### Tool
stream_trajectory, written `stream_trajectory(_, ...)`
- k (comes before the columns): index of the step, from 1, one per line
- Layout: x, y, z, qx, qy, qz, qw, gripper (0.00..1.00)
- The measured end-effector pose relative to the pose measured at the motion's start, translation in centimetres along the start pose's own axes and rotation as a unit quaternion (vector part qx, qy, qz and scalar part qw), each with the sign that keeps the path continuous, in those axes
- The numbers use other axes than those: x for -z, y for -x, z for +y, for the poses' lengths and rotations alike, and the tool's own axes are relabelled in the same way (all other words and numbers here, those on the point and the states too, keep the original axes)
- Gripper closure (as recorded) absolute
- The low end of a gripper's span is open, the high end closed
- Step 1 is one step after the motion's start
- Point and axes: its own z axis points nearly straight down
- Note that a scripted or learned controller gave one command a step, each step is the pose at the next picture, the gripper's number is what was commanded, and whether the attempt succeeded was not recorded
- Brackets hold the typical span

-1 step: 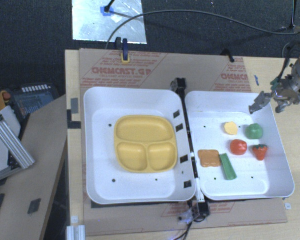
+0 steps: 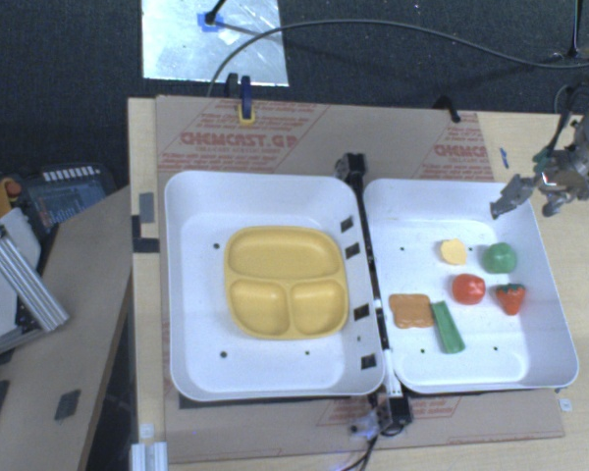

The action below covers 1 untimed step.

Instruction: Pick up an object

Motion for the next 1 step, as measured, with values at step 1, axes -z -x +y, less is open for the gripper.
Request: stream_trajectory(1,-6.25,-0.03,0.08,-0.001,-0.002,0.000,1.0000,0.00)
